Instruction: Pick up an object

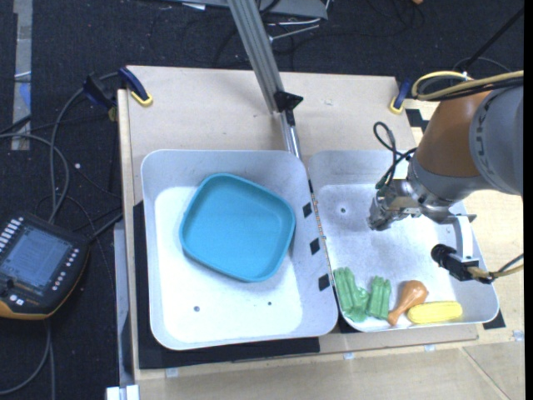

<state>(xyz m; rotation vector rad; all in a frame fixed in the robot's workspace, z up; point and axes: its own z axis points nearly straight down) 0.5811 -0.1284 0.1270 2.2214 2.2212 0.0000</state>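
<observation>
A blue plate [238, 238] fills much of the left bin [158, 307]. In the right bin [350, 194], the gripper [380, 220] hovers over bare floor; its state cannot be told. Well below it, along the near edge, lie green toys [363, 297], a drumstick [406, 297] and a yellow corn [434, 312].
</observation>
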